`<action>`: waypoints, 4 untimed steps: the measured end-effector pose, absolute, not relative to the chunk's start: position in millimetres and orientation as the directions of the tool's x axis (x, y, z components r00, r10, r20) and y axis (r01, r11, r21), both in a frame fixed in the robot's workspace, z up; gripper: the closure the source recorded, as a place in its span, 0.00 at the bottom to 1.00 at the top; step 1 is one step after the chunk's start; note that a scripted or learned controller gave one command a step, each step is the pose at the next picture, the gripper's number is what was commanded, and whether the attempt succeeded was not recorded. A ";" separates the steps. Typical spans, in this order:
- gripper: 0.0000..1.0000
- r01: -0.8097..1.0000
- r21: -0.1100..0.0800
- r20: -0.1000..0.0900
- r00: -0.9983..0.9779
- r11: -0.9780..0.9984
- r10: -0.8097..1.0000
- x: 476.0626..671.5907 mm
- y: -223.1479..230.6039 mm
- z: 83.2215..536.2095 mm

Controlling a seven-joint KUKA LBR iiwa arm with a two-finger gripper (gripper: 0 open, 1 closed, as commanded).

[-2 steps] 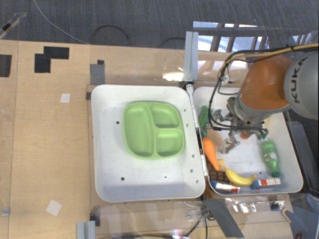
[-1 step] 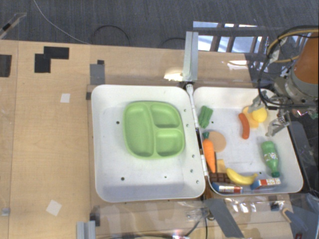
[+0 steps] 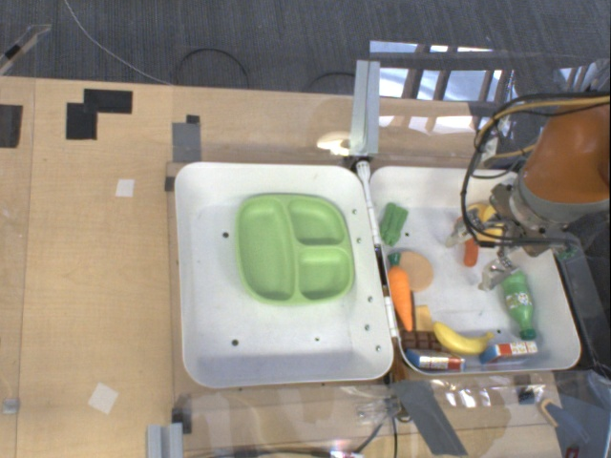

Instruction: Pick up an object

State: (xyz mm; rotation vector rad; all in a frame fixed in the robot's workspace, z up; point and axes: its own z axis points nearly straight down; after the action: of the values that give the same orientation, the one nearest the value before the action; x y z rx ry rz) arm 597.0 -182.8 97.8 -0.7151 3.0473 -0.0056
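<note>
While the arm (image 3: 563,160) hangs over the right bin (image 3: 571,351), its gripper (image 3: 496,273) hovers just beside the green bottle (image 3: 520,303) near the bin's right edge; finger state: cannot tell. Judged step: approach, nothing held. Next move calls for centring over the bottle, then descending.

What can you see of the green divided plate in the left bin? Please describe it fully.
The green divided plate looks like matte light-green plastic, a rounded square with three compartments: one long one on its left and two smaller ones on its right. It lies flat, right side up, near the middle of the left bin. Its compartments hold nothing.
</note>
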 end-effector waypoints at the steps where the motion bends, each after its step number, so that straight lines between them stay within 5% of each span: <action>1: 0.00 -0.432 -0.006 -0.014 -0.902 0.902 -0.432 600.3 -135.2 89.4; 2: 0.00 -0.209 -0.005 -0.014 -0.978 0.978 -0.209 599.7 -115.6 89.6; 3: 0.00 -0.210 -0.005 -0.016 -0.978 0.978 -0.210 572.6 -112.8 90.3; 4: 0.00 -0.183 -0.007 -0.016 -0.983 0.983 -0.184 604.5 -155.8 156.5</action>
State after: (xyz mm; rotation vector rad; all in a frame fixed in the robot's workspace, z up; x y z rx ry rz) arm 604.5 -155.8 156.5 -0.2879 3.1113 -0.0082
